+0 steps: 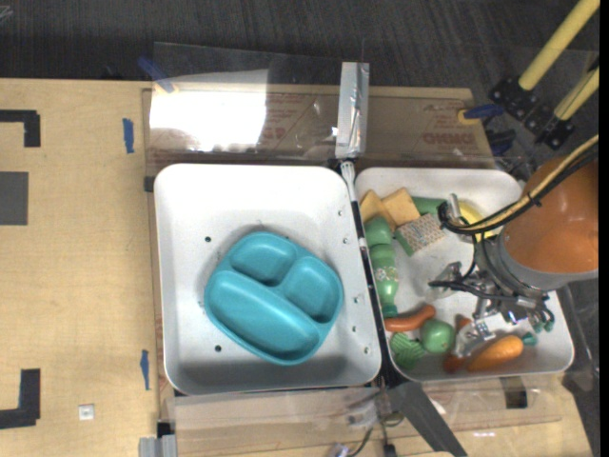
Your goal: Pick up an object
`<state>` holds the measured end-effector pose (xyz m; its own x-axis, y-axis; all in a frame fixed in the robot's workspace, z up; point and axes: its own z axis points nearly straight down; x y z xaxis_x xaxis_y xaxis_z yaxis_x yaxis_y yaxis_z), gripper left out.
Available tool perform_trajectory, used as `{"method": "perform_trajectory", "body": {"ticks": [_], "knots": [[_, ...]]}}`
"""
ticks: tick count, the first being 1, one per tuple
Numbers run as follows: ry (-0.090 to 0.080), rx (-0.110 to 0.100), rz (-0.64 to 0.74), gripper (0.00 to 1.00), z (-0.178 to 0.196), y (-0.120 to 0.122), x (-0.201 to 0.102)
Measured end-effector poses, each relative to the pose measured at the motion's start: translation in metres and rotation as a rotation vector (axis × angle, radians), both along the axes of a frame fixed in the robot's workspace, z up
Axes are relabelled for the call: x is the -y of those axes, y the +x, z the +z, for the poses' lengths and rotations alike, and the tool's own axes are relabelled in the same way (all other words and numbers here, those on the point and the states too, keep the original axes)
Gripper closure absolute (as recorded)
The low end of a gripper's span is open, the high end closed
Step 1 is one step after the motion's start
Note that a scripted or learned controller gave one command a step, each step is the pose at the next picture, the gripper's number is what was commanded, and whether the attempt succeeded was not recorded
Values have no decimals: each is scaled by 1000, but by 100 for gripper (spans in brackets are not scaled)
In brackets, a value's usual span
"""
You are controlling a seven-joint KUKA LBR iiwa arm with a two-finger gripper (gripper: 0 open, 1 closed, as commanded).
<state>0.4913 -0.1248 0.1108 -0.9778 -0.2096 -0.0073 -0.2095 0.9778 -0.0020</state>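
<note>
Tool (492,324) low in right bin (555,362), among toys.

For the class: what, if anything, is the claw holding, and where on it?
It cannot be told: the claw sits low among the toys in the right bin.

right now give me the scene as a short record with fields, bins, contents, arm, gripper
left bin: white, holds a teal divided plate
right bin: white, holds a pile of small toy foods
contents seen: yellow block, green pieces, orange carrot-like piece, green ball
arm: reaches in from the right, over the right bin
gripper: low over the near right part of the right bin, above the orange piece
grasp: cannot tell
</note>
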Motion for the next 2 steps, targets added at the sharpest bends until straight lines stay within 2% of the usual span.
{"method": "perform_trajectory", "body": {"ticks": [1, 2], "knots": [[-3, 10, 161, 0, -20, 0, -17], [-8, 12, 370, 0, -20, 3, -29]]}}
